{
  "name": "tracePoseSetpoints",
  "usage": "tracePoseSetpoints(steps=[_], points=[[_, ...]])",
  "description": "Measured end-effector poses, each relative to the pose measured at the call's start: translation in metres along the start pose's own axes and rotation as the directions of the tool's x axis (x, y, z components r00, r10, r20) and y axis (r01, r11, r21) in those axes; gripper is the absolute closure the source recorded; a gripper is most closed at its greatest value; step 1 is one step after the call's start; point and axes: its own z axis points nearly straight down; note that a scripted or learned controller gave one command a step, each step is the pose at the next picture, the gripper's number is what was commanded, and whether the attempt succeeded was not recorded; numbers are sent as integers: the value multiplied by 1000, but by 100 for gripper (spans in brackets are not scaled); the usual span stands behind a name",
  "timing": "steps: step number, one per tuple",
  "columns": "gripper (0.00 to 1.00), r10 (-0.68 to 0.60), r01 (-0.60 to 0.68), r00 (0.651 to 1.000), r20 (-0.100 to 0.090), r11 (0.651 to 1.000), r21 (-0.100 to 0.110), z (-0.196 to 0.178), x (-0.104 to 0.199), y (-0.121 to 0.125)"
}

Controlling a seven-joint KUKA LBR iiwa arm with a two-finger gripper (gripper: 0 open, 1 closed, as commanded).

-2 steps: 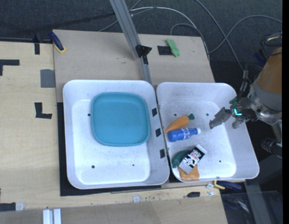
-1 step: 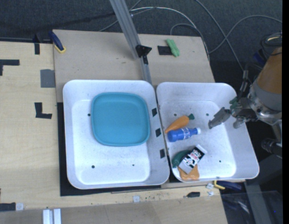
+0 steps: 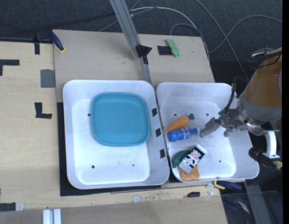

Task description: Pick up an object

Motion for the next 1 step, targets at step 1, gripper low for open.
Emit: tracePoseSetpoints(steps=[1], points=[[0, 0, 0, 1000, 0, 1000, -1, 43, -2, -3]])
